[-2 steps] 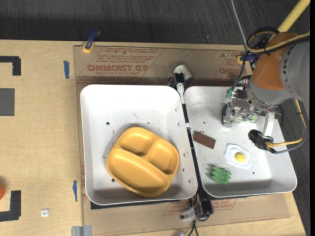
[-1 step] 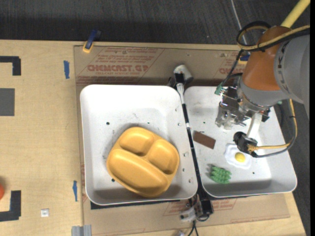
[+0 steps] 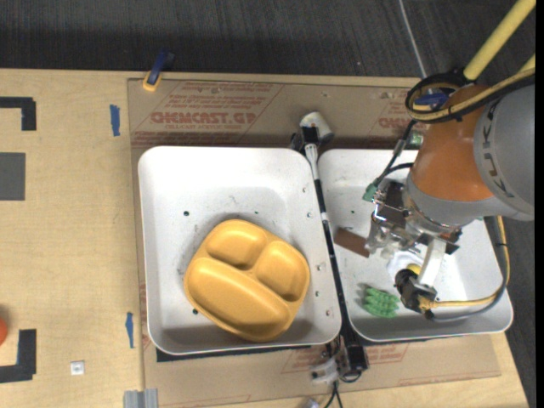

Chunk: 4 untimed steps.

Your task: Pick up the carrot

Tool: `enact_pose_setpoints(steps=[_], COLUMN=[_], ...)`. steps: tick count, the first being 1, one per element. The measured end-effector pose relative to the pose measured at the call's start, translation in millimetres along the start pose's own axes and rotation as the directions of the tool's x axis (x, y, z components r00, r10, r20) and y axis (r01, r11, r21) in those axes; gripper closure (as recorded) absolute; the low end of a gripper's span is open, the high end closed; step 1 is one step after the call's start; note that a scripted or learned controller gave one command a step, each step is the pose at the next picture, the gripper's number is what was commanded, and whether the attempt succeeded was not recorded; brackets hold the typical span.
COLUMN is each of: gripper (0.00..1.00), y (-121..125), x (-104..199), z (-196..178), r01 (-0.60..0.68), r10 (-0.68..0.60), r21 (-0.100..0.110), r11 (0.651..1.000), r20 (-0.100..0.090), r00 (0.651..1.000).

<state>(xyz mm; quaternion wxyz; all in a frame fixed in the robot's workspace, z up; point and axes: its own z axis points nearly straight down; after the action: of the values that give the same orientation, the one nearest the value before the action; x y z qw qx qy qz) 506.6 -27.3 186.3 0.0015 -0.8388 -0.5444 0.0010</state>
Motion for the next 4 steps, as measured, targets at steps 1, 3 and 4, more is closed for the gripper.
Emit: enact_pose_setpoints(steps=[1, 3, 4], gripper=[1.0, 1.0, 1.0], y=[-16, 6, -21], x=[-31, -79, -22], z=[2, -55, 2], r01=[-0.174, -0.349, -0.606], r10=[0.174, 0.349, 0.606], r21=[0.002, -0.005, 0.002], r11=[0.985, 0.937, 0.796], r20=[-0.001, -0.001, 0.0], r00=[0.985, 0.937, 0.796])
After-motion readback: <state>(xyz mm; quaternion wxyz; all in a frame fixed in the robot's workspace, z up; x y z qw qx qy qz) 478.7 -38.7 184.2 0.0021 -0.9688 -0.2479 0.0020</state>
